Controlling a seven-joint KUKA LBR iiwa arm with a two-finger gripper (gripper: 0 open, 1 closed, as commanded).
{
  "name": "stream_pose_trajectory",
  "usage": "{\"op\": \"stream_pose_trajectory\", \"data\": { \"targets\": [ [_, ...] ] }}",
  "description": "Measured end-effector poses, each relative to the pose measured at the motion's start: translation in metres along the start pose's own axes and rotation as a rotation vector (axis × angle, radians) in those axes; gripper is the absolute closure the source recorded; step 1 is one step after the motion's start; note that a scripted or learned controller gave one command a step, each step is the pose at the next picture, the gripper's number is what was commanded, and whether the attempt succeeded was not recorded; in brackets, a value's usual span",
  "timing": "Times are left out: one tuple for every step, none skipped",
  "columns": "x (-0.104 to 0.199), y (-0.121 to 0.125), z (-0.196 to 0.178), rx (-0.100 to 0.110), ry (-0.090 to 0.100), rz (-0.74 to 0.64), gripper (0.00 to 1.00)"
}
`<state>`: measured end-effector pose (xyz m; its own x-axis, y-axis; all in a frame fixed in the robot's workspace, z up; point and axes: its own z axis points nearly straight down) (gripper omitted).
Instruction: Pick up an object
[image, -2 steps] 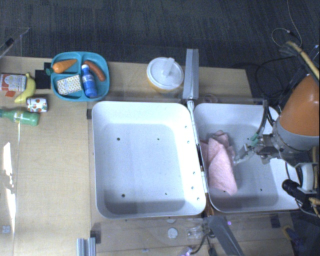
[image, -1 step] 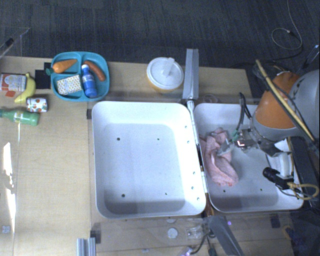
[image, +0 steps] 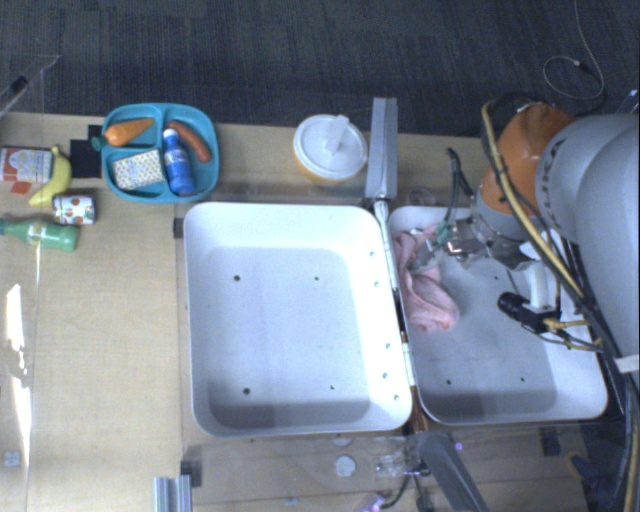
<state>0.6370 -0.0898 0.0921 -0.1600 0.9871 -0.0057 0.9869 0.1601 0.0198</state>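
Note:
A crumpled pink cloth (image: 428, 290) lies in the right bin (image: 500, 385), against its left wall. My gripper (image: 447, 243) is low over the cloth's upper end, near the bin's back left corner, and its tip seems to touch the fabric. The grey arm with its orange band (image: 525, 135) comes in from the right and hides the bin's back right part. The cloth still rests on the bin floor.
The left bin (image: 290, 400) sits beside it, with a metal divider post (image: 381, 150) between the two at the back. A white lidded cup (image: 330, 147), a blue tray of toy food (image: 160, 152) and small items (image: 45, 190) stand on the bench.

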Motion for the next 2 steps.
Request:
{"op": "stream_pose_trajectory", "data": {
  "targets": [
    [0.005,-0.037,-0.001,-0.004,0.000,-0.083,0.00],
    [0.002,-0.065,-0.002,-0.005,0.001,-0.089,0.00]
  ]
}}
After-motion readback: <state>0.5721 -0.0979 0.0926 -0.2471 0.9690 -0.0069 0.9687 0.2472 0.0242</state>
